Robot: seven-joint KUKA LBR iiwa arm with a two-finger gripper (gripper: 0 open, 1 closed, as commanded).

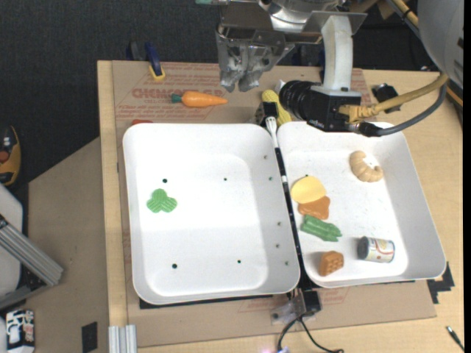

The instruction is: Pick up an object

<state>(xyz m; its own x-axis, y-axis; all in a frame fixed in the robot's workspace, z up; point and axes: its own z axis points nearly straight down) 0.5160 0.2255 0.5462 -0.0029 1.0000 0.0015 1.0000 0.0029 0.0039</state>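
Gripper [241, 76] hangs above the far edge of the bench, beyond both bins, with its metal fingers pointing down over the brown board; whether the jaws stand apart or together cannot be told from this slant, and nothing shows between them. Nearest to it lies the carrot [200, 99], outside the bins on the board, just to the camera's left of the fingertips and a little nearer the viewer, its long axis running left to right with the green top at the left end. A yellow piece [271, 103] rests close on the other side, at the far end of the seam between the bins. The left bin [140, 197] holds a single green leaf-shaped toy [161, 201], well apart from the gripper. The right bin [412, 190] holds the rest: a croissant [365, 165], a yellow round piece [307, 190] touching an orange slab [315, 207], a green pod [321, 229], a waffle-like block [331, 262] and a small can [377, 249] lying on its side. My judgement is that any bin object calls for a pull toward the viewer before descending, the yellow round piece being the closest of them
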